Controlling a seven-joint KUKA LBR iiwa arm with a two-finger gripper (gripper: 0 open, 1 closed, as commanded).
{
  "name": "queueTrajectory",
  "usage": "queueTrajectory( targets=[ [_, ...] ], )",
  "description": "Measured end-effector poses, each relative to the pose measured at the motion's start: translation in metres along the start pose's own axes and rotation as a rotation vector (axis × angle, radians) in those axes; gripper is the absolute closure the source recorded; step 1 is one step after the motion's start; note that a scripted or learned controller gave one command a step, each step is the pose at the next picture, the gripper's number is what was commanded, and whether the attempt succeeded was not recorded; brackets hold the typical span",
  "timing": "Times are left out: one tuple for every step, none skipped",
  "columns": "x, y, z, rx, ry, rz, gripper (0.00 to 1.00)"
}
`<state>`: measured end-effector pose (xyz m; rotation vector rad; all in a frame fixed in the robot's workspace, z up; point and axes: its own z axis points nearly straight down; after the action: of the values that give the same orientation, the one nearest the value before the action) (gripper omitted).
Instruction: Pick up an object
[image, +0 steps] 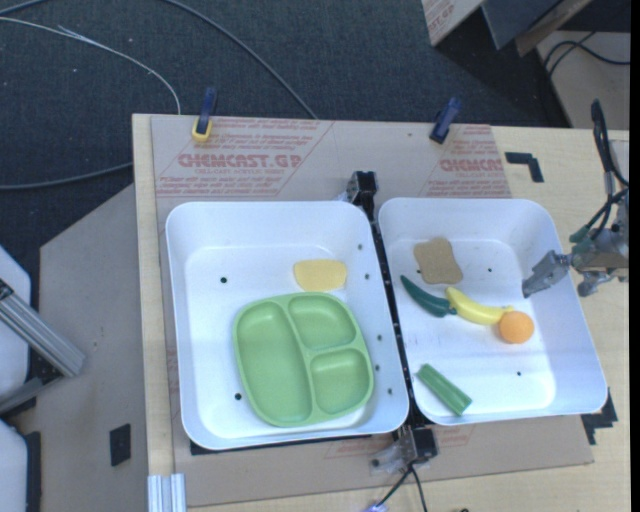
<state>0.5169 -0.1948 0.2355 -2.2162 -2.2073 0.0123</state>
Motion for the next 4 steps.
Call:
queueTrajectory(
  targets=[
    [0.001,0.003,-0.007,-0.013,-0.003,-0.004,0.0],
    [-0.002,-0.004,0.054,-0.007,-0.001,-0.002,0.0],
    [-0.006,-0.002,0.114,-0.011,-0.002,-0.003,0.0],
    [-0.006,-0.002,0.153,-0.01,-0.001,-0.003,0.0]
  ],
)
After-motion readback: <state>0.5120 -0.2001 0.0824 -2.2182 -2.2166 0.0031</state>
